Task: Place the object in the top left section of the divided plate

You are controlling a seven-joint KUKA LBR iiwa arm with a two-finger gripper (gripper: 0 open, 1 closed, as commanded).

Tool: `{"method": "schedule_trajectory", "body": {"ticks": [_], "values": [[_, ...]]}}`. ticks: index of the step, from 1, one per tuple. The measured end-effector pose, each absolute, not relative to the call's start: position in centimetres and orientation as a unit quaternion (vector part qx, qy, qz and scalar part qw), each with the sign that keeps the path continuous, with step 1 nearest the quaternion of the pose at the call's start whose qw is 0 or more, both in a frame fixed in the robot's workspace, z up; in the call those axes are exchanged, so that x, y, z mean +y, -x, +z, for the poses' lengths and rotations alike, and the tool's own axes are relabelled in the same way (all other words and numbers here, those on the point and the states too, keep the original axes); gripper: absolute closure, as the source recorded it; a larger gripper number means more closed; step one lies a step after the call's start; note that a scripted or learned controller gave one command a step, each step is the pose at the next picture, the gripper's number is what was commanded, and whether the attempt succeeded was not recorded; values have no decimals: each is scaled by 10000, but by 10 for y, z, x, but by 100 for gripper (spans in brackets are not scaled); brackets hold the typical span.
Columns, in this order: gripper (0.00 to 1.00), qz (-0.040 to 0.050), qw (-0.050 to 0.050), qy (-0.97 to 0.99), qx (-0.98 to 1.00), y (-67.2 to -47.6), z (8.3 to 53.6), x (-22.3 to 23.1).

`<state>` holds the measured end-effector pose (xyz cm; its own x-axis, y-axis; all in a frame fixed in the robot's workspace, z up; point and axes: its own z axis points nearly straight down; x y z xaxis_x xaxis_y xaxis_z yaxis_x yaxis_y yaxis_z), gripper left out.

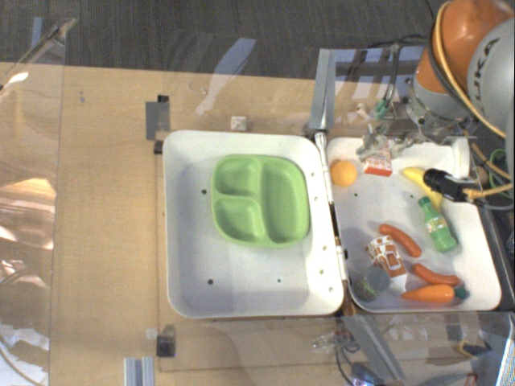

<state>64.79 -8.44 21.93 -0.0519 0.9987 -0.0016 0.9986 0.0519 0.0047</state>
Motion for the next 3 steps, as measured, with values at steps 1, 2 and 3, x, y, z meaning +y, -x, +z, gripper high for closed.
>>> {"method": "schedule_trajectory", "body": {"ticks": [1,2,3], "values": [[100,16,15,-6865,7272,-623,185,-33],[100,19,15,-6690,7433,-649,186,28],[100,26,22,-5632,8263,-599,197,90]]}}
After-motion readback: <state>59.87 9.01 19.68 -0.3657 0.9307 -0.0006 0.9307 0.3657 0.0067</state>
